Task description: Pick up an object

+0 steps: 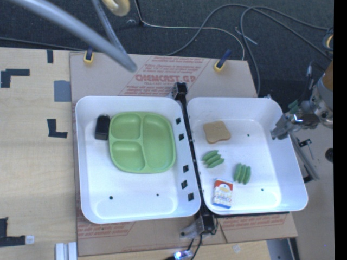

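The right bin [271, 196] holds a tan slice of toast [216, 132], two green pea pods [212, 158] [242, 173] and a small white and red carton [222, 193]. In the left bin [92, 199] lie a green divided plate [142, 142] and a small black block [102, 127] at the plate's left edge. My gripper [283, 128] hangs over the right rim of the right bin, well to the right of the toast and apart from every object. Nothing shows in its grasp.
A black divider with clips [186, 145] runs between the two bins. Both bins rest on a cardboard sheet [162, 72] with yellow clamps at the back. Cables [227, 20] trail across the dark floor behind.
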Controlling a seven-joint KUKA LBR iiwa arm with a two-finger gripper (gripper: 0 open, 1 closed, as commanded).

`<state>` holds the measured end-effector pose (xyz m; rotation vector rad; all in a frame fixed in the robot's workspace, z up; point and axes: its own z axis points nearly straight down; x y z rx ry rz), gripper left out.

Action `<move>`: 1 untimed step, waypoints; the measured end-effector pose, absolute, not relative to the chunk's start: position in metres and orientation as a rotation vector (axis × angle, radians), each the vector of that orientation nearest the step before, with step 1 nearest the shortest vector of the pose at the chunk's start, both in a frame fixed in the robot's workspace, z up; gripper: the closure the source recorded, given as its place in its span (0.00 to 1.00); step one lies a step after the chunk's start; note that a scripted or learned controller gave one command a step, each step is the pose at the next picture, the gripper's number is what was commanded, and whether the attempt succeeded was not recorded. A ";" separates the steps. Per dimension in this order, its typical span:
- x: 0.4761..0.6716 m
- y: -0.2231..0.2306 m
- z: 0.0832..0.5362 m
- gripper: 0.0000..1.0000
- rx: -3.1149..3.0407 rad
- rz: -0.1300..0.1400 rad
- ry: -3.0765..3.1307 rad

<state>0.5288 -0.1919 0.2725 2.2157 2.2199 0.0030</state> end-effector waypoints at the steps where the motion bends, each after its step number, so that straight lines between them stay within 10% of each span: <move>1: 0.529 -0.142 0.257 1.00 2.217 -0.001 2.229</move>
